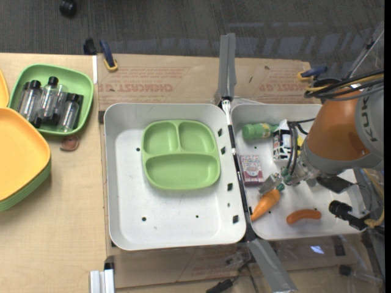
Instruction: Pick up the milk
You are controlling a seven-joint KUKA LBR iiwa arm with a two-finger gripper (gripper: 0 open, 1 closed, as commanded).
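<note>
The milk (281, 143) is a small white carton with dark print. It lies near the back of the right bin (324, 229), partly hidden by my arm's cables. My gripper (282, 180) hangs low in the same bin, in front of the milk and just above the leafy end of a toy carrot (264, 204). Nothing can be seen held in it. The orange band of my arm (339, 130) covers the bin's right part.
In the right bin also lie a green bottle (256, 130), a pink box (252, 168) and an orange sausage (303, 216). The left bin (122, 182) holds a green divided plate (181, 154). Off to the left stand a green tray of bottles (52, 99) and stacked yellow plates (21, 160).
</note>
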